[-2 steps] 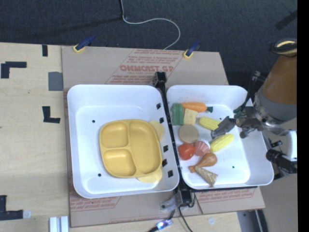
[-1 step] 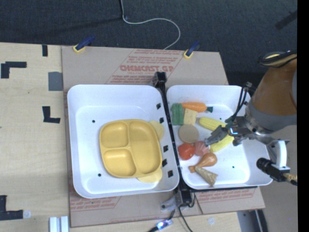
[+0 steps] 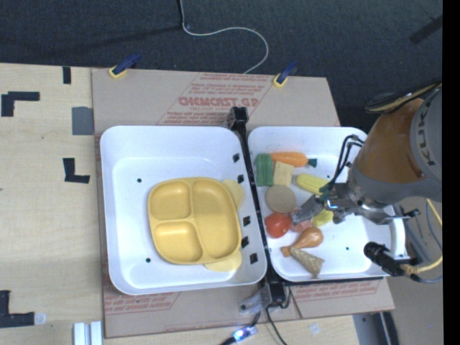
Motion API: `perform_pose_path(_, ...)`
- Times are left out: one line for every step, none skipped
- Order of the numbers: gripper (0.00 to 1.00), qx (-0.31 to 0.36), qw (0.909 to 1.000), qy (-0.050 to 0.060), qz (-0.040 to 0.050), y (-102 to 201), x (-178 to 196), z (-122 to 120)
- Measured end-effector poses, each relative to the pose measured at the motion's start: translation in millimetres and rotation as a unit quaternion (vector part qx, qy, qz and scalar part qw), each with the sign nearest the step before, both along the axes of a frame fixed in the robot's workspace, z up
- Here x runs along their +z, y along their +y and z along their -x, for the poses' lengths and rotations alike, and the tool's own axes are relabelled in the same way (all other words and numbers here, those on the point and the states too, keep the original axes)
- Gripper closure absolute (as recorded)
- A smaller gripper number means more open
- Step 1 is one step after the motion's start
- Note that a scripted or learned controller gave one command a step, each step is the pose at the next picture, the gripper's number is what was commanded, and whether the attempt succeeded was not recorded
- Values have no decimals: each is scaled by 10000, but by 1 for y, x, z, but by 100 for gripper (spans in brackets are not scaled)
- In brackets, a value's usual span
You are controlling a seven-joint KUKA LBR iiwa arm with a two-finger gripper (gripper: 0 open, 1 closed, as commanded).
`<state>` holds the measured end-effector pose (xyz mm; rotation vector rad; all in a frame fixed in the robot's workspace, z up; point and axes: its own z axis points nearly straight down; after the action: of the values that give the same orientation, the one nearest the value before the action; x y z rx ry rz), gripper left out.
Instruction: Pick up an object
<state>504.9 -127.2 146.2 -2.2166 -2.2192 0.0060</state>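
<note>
- The gripper hangs low in the right bin; whether it is wide, narrow or holding anything cannot be told.
- Toy food lies beside it: a tomato, a carrot.
- A yellow plate fills the left bin.

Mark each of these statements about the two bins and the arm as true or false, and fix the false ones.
1. The yellow divided plate lies in the left bin. True.
2. The carrot lies in the left bin. False: it lies in the right bin, near the top.
3. The gripper is over the right bin. True.
4. The tomato sits on the plate. False: it is in the right bin, below the round tan piece.
</note>
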Motion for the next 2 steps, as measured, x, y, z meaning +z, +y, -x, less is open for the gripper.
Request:
perform_pose_path(0,-10,10000,-15,23,0,-49,-8)
perform_pose_path(0,-17,10000,-32,37,-3,-61,-8)
